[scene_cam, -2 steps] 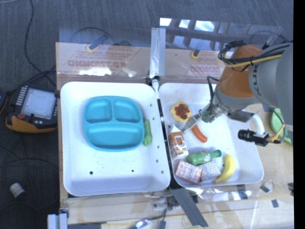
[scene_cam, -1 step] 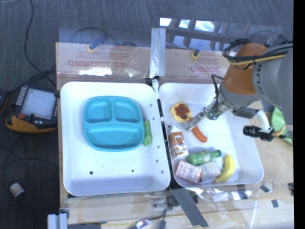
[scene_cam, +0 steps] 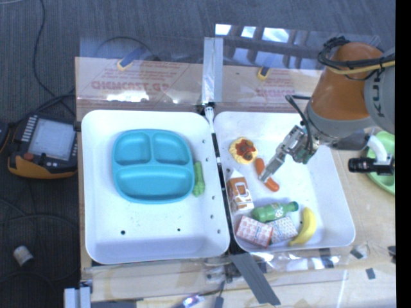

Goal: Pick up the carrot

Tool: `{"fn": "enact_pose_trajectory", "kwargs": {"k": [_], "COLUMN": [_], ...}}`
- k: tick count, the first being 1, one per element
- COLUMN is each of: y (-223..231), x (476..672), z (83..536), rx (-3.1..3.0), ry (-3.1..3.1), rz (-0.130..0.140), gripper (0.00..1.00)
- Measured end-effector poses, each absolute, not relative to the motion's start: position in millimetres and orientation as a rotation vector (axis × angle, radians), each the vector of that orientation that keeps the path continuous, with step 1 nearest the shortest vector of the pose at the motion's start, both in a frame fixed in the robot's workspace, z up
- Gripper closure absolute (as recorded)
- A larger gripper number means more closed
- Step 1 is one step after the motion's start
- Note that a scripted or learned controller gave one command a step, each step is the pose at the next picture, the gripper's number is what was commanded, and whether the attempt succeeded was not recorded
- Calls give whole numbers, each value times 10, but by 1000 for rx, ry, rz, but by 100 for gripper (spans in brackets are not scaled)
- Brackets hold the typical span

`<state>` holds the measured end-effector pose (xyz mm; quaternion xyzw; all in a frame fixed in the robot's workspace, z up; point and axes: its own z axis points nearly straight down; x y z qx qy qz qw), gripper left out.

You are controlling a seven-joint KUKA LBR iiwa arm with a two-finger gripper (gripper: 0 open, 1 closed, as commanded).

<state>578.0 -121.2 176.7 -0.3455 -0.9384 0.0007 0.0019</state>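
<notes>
Two white bins sit side by side on the bench, and the action is over the right bin (scene_cam: pixel 334 191). The arm (scene_cam: pixel 343 95), grey with its orange band, reaches in from the right, and the gripper (scene_cam: pixel 270 170) angles down and to the left, its tip right at the carrot (scene_cam: pixel 266 175). That carrot, a small orange-red piece, lies on the bin floor near the middle, just below a little pizza slice (scene_cam: pixel 244 150). The gripper's tip overlaps the carrot's middle, but whether it is open, closed or actually gripping I cannot tell from this slant.

Below the carrot, toward the front of the bin, toys crowd together: a small carton (scene_cam: pixel 239 194) by the left wall, a green bottle (scene_cam: pixel 275 210) lying on its side, a red-and-white packet (scene_cam: pixel 255 231) at the front, and a yellow banana (scene_cam: pixel 306 226) curving beside them.

Over in the left bin (scene_cam: pixel 103 236), a blue divided plate (scene_cam: pixel 154 165) rests, with a green vegetable (scene_cam: pixel 198 178) lying just beside its right edge.
</notes>
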Motion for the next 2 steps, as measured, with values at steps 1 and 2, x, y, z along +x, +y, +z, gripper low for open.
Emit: {"fn": "enact_pose_trajectory", "kwargs": {"k": [1, 2], "y": [-1414, -1587], "x": [5676, 5680], "z": [1504, 887], "rx": [-1020, -460], "ry": [-2966, -3116], "rz": [3, -3], "gripper": [0, 0]}}
